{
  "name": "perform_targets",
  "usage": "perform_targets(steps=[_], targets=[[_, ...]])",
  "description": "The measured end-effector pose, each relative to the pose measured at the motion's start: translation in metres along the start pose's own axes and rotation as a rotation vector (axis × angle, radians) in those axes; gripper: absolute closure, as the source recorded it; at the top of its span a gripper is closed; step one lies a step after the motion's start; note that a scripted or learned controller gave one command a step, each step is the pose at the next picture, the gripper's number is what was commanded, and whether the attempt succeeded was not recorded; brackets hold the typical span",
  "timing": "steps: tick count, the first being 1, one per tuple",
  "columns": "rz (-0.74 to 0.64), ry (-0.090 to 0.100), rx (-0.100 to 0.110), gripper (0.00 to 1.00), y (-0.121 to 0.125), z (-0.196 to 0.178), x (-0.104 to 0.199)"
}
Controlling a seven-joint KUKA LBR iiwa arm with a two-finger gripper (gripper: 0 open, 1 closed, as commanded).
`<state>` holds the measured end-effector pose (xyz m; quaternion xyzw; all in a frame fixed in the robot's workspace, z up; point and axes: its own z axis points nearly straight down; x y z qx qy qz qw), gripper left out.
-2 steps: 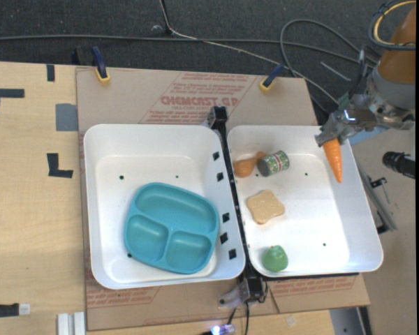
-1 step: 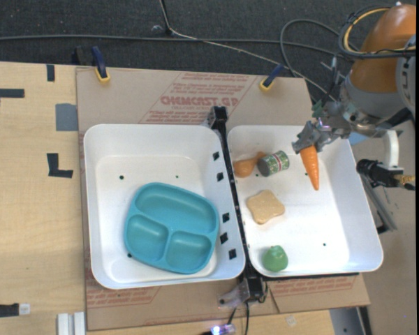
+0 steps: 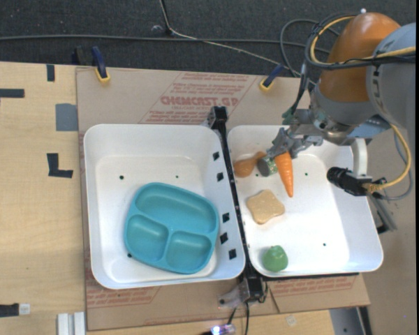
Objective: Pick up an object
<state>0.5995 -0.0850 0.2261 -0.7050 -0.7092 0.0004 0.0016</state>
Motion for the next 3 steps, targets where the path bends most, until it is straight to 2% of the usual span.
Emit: perform_targets(steps=[1,3], targets=[[0.001,0.000,-0.001,1.00,-0.009,-0.003,0.043],[0.000,-0.001,0.000,1.00,-0.024,0.017,0.155]])
